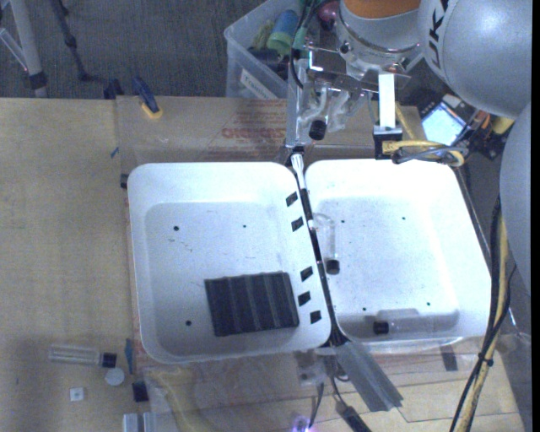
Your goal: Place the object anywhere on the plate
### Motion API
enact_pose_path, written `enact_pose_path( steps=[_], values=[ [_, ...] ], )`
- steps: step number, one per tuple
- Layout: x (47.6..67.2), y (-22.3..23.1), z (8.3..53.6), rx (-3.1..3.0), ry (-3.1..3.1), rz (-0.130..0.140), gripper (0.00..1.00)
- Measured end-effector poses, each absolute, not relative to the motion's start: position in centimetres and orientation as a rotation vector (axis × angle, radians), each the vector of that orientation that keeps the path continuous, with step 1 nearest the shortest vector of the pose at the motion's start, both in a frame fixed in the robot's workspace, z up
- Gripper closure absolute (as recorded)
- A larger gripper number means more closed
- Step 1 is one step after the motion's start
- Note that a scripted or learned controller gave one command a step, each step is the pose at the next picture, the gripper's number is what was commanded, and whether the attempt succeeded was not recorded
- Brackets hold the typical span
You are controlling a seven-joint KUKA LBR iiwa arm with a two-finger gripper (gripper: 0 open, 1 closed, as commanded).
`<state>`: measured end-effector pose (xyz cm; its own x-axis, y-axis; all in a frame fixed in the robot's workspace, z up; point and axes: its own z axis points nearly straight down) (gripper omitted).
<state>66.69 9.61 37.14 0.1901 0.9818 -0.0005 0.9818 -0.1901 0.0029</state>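
Camera view: looks down at a slant on two white bins side by side on a tan bench.
Gripper: hangs over the far rim where the bins meet, above the bin floors and touching nothing that can be seen.
Gripper opening: cannot tell; metal brackets and cables clutter it. Nothing is visibly held.
Arm: grey, reaching in from the upper right, with an orange band just above the wrist.
Plate: dark, ribbed and rectangular, flat on the floor of the left bin, towards its near right corner.
Tube: clear with a dark end, lying in the right bin close beside the wall shared with the left bin, well apart from the plate.
Second piece: clear with a dark cap, against the right bin's near wall.
Writing on arm: large dark letters on the grey shell, cut off at the frame's top; they look like "UK".
Print on bench: faded reddish lettering behind the left bin, too blurred to read.
Tub: clear, beyond the bins, holding coloured clutter; its white label is unreadable.
Rim marks: a row of small black patches along the left bin's right wall.
Loose bits: a clear tube and small parts lie on the bench at lower left.
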Motion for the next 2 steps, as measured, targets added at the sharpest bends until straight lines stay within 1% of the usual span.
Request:
enact_pose_path(
  steps=[1,2],
  values=[
    [66.7,5.1,43.5,2.883,1.245,0.001,1.00],
    [62.3,-3.0,43.4,3.102,0.515,-0.005,1.00]
  ],
)
